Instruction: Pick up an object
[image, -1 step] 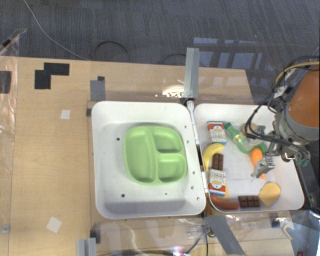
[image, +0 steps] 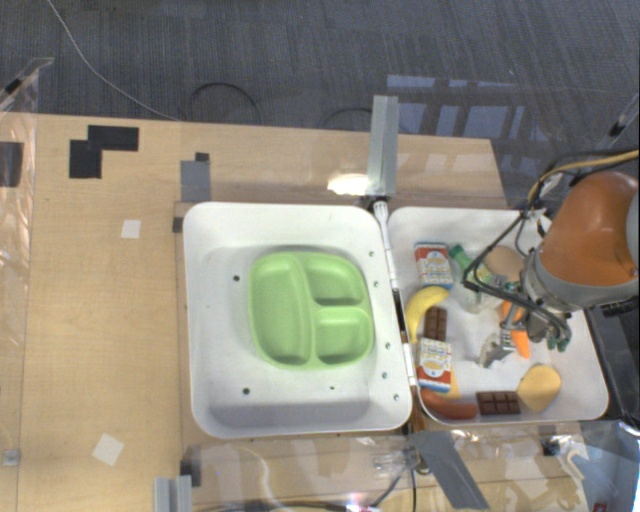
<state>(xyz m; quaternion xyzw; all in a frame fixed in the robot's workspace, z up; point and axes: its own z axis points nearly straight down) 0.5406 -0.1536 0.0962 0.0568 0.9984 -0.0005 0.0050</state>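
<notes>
My gripper (image: 497, 347) hangs low over the right bin (image: 597, 405), near its middle, at the end of the grey arm with the orange band (image: 597, 232). A small orange piece (image: 520, 342) lies right against the gripper's right side; whether it is held I cannot tell. A pale yellow rounded object (image: 540, 387) sits just below and to the right. A brown chocolate bar (image: 497, 403) lies at the bin's front. To the left are a banana (image: 423, 303), a second chocolate bar (image: 436, 322) and two red-and-white cartons (image: 432, 264) (image: 436, 364).
The left bin (image: 210, 400) holds a green divided plate (image: 308, 307). A reddish sausage (image: 450, 407) lies at the right bin's front left corner. A green-capped item (image: 461, 261) and a tan object (image: 502, 264) sit near the back, partly under cables.
</notes>
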